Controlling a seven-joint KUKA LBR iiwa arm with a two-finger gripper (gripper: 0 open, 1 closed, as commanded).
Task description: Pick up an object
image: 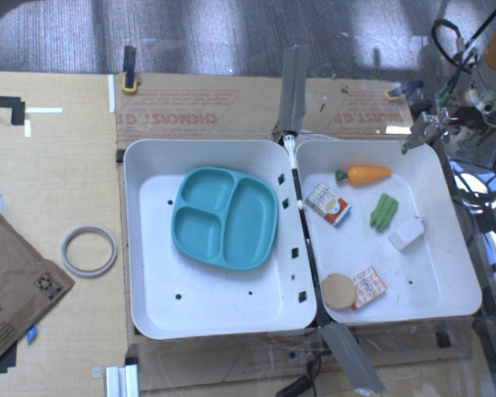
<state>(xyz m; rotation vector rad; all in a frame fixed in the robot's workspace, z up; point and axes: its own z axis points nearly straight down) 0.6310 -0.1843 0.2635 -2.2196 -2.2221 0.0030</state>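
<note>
We parked our end effector [422, 132], its grip state impossible to tell, at the frame's upper right, leaving the carrot [368, 174] untouched in the right bin [446, 246].

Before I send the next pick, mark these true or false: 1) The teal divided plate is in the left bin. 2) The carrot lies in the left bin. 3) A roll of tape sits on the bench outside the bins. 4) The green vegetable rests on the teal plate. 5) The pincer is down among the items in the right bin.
1) True: the teal divided plate lies in the left bin.
2) False: the carrot is in the right bin, near its far wall.
3) True: the roll of tape lies left of the left bin.
4) False: the green vegetable lies on the right bin's floor.
5) False: the pincer is at the bin's far right corner.
</note>
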